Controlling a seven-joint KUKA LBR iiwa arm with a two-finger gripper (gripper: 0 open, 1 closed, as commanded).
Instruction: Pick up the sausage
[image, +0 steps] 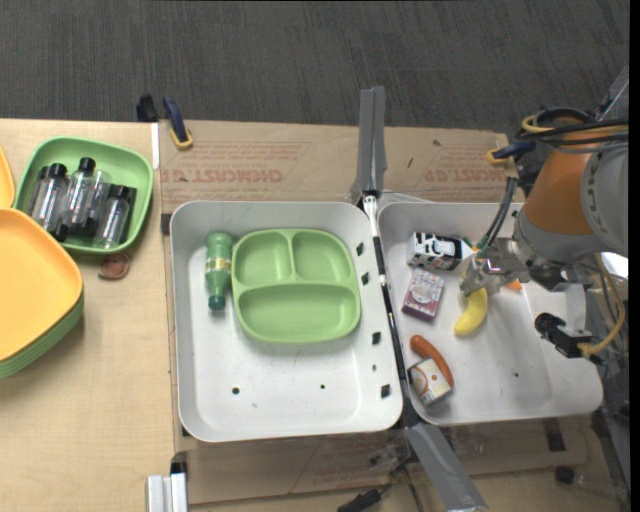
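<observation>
Orange-red sausage (431, 355) lying diagonally, down-left of tool (487, 267) | tool hovering over banana (471, 311) | tool's opening: cannot tell

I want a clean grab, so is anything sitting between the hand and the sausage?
Partly. The hand is at the top of the banana in the right bin, and the sausage lies below and left of it. The banana sits near that path, and a small round container touches the sausage.
</observation>
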